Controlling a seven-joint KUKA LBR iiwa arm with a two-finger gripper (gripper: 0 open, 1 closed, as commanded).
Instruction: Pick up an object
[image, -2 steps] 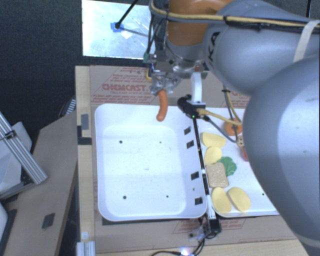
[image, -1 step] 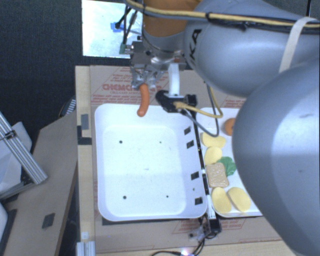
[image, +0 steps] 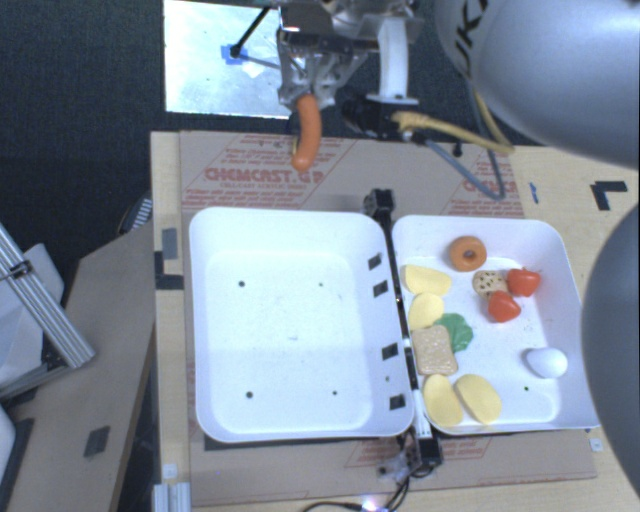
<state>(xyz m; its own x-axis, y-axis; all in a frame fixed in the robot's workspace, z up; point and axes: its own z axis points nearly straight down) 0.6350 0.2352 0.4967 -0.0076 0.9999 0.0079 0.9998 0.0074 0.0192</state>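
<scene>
My gripper (image: 308, 98) hangs high above the bench at the top of the camera view, beyond the far edge of the left bin (image: 290, 330). An orange hot dog sausage (image: 307, 133) dangles upright from it, its top end pinched between the fingers. The gripper is shut on that sausage. The right bin (image: 560, 300) holds the other toy foods: a doughnut (image: 467, 253), two red pieces (image: 512, 294), a white egg (image: 546, 362), a cracker (image: 434, 350) and several yellow pieces (image: 462, 398).
A black divider (image: 393, 300) with clips joins the two bins. Both stand on a cardboard sheet (image: 250, 170). The grey arm (image: 540, 60) fills the top right, with cables (image: 450, 135) trailing below it. A metal rail (image: 40, 310) lies at the left edge.
</scene>
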